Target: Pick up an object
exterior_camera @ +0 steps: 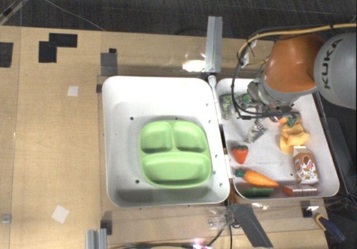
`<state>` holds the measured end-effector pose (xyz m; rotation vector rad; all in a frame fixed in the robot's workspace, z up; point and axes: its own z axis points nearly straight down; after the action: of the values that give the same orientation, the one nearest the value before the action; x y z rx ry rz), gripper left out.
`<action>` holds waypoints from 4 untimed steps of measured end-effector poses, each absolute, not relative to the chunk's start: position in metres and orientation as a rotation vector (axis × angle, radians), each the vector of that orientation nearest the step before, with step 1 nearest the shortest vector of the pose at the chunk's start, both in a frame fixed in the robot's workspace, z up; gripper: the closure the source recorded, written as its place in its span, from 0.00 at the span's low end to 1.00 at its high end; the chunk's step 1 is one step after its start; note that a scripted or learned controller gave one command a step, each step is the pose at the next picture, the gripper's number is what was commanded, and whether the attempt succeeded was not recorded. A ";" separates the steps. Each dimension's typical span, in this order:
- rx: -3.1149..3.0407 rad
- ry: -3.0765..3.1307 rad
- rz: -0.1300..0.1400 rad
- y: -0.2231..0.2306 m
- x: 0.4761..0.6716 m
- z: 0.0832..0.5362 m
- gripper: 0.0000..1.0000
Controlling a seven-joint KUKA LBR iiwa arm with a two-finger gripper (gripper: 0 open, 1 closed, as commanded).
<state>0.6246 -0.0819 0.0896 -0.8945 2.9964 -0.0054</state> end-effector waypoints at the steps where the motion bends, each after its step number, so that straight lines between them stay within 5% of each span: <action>1: -0.957 2.977 -0.007 -0.106 0.579 0.091 0.00; 2: -0.881 3.064 0.031 -0.121 0.660 0.088 0.00; 3: -0.844 3.015 -0.004 -0.129 0.619 0.089 0.00; 4: -0.840 2.995 -0.012 -0.127 0.625 0.106 1.00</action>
<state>0.6247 -0.1270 0.1057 -0.8400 2.9946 -0.0119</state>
